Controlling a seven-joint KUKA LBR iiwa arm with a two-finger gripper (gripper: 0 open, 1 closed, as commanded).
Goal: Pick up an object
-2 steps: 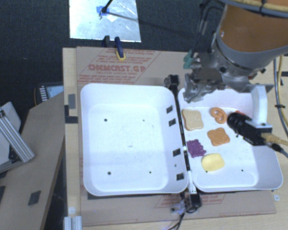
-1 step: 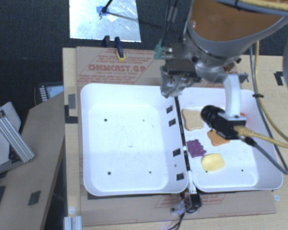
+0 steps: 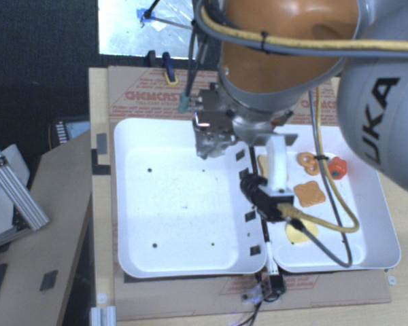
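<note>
Over the divider between the two bins, I see the arm's big orange wrist hanging low, with the gripper (image 3: 211,141) just above the left bin's (image 3: 132,182) back right corner. I can't tell how it's set from here. The objects lie in the right bin (image 3: 377,236): a pretzel (image 3: 309,162), a small red piece (image 3: 336,168), an orange waffle-like square (image 3: 309,193) and a yellow piece (image 3: 300,233) near the front.

White bins (image 3: 156,250), orange waffle piece (image 3: 309,193), red-orange toy (image 3: 336,168), yellow disc (image 3: 300,232), orange pretzel (image 3: 308,161)
</note>
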